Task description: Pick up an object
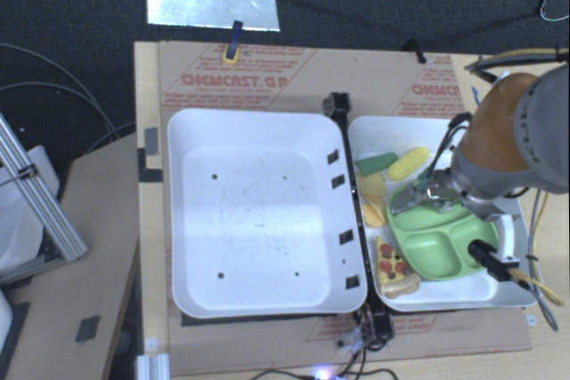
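The right bin (pixel 427 300) holds a green divided plate (pixel 441 249), a yellow corn cob (pixel 409 163), a green pod-shaped toy (pixel 377 163), a yellow piece (pixel 372 211) and a pizza slice toy (pixel 393 267). My gripper (pixel 429 191) hangs low over the far edge of the green plate, just in front of the corn cob. The wrist and metal parts hide its tips. Nothing shows between them.
The left bin (pixel 258 209) sits beside the right one, parted by a black clamp strip (pixel 354 218). Both rest on a cardboard sheet (pixel 267 76). My grey and orange arm (pixel 517 133) covers the right bin's far right corner.
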Robot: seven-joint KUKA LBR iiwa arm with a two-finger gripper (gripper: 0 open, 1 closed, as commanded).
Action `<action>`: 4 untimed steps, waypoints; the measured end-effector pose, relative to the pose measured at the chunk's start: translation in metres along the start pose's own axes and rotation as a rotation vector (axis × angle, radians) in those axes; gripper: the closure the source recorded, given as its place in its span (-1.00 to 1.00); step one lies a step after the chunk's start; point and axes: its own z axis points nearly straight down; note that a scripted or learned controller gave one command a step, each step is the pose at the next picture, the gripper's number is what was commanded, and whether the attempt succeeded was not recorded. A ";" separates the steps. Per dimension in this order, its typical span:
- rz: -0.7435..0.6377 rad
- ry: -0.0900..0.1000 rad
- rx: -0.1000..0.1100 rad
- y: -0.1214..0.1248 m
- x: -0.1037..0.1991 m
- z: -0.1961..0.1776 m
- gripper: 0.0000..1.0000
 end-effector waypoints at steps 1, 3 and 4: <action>-0.004 -0.002 0.012 0.083 0.025 -0.042 -1.00; -0.003 0.001 -0.009 -0.009 0.063 -0.193 -1.00; -0.004 0.003 -0.011 0.013 0.108 -0.368 -1.00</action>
